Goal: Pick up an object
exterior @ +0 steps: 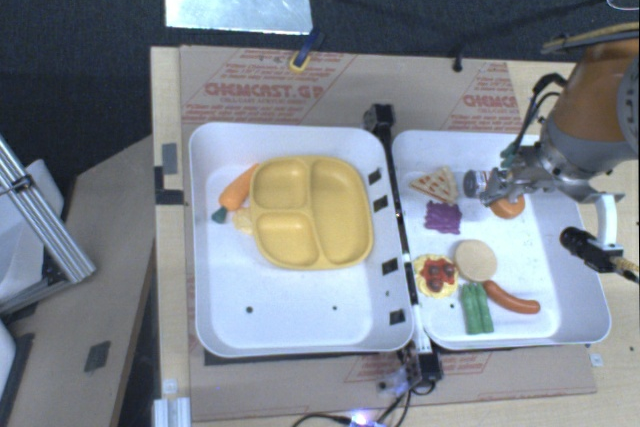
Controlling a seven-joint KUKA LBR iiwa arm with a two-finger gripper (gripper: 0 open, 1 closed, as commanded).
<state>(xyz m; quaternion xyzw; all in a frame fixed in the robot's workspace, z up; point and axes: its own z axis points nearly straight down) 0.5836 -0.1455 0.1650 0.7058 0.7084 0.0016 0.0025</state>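
The claw (492,187) hangs just over an orange object (509,207); its finger state is unclear.

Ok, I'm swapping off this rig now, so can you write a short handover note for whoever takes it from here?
Gripper: low over the right bin, at its upper part, beside an orange piece. Whether its fingers are open or shut can't be made out, and nothing is visibly held.

Right bin: pizza slice, purple piece, round bun, red and yellow piece, sausage, green piece.

Left bin: yellow divided tray with a carrot against its left edge.

Done: no pick confirmed.
Left: grasp and lift one object; the orange piece is nearest.
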